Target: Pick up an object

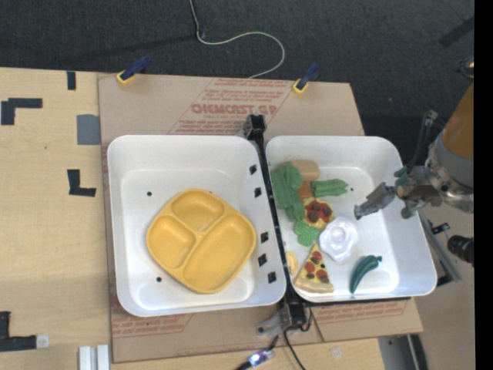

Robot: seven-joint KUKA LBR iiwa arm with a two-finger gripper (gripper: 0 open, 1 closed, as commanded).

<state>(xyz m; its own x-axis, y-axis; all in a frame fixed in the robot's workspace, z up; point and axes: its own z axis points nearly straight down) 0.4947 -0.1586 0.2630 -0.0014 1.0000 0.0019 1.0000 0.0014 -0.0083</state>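
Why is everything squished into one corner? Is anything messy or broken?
Nothing looks broken or spilled. The toy food is heaped against the right bin's left wall, pizza slice beside it, while the yellow tray sits alone, turned askew, in the left bin.

Wooden bench under cardboard sheet; dark carpet beyond, white cable.

Two white bins – left bin, right bin. Left: 1 yellow divided plate. Right: 2 pizza slices – upper slice, lower slice; 1 green leafy piece; 1 small green veg; 1 dark green pepper; 1 white cup-like item; 1 tan piece. Approx. 8 items total.
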